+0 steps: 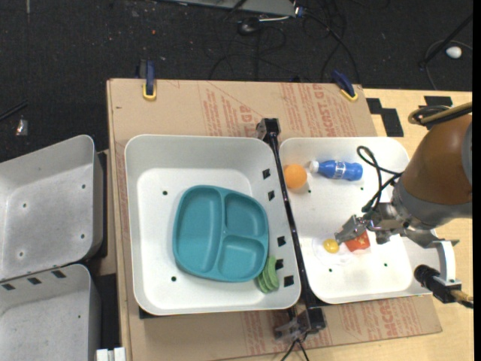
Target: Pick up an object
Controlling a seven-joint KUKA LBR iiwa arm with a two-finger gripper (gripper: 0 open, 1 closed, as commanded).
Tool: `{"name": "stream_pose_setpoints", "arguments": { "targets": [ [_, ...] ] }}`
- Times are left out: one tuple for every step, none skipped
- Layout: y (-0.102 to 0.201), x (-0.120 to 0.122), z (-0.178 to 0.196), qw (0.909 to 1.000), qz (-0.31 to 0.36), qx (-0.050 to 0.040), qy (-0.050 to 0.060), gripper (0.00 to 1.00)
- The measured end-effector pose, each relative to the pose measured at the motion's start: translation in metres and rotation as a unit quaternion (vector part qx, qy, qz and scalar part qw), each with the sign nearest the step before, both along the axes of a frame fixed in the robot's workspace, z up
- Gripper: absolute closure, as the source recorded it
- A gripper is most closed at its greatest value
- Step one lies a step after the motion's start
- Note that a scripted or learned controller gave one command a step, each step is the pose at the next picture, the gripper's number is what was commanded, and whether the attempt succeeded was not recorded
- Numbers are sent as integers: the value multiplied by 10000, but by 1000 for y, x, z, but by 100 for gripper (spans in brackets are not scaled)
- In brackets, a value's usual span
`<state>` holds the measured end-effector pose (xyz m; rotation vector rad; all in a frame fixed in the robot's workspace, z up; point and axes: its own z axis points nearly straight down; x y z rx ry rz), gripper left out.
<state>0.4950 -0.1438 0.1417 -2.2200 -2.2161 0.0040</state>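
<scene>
Lying with its long axis three to nine o'clock, cap toward nine, we see the blue bottle (338,170); an orange ball (295,176) sits just at its nine o'clock. The gripper (359,235) hangs toward six o'clock over a red object (358,242); we cannot tell its grip.

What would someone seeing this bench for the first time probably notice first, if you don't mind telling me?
Most likely the teal divided plate filling the middle of the left bin, with a small green object at its lower right edge. Next, the grey and orange arm reaching into the right bin, its gripper low over a small red object and a yellow one. An orange ball and a blue bottle lie near that bin's top.
</scene>
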Motion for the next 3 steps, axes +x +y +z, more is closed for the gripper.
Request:
{"name": "stream_pose_setpoints", "arguments": {
  "targets": [
    [-2,3,-46,10000,-7,-26,-64,0],
    [0,3,-35,10000,-2,-20,-77,100],
    [-3,-3,24,10000,16,-14,-38,100]
  ]
}}
